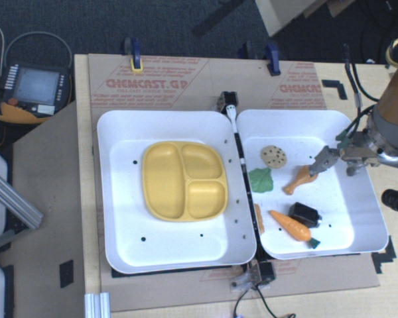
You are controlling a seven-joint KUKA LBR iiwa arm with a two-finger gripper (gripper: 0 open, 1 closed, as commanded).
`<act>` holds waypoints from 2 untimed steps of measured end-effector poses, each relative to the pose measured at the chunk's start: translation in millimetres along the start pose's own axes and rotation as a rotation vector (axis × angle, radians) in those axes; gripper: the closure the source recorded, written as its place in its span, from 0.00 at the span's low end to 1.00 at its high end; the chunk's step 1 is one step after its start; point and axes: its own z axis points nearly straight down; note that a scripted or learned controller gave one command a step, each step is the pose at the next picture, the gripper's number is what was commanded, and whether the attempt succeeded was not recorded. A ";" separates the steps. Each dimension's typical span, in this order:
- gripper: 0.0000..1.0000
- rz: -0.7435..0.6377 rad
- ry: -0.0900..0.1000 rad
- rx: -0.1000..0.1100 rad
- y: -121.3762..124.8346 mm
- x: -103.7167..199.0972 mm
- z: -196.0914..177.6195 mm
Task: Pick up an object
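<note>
While arm reaches in from right, gripper (325, 159) sits low over right bin (365, 207), far-right area. Finger state: cannot tell; tips blurred against bin floor. Orange-brown drumstick-shaped item (298, 179) lies just left of gripper, touching or nearly so, not seen between fingers. Speckled cookie (273, 155) far-left in same bin; green piece (260, 179) nearer; carrot (290, 224) and black object (304, 213) near edge, adjacent. Left bin (116, 197) holds yellow divided plate (184, 180).

yellow divided plate (184, 180) lies in left bin (113, 177).
</note>
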 end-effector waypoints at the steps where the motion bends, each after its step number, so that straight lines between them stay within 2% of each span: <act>1: 0.00 -0.003 -0.002 -0.012 2.5 0.3 -5.9; 2: 0.00 -0.002 0.000 -0.006 -5.6 2.2 41.1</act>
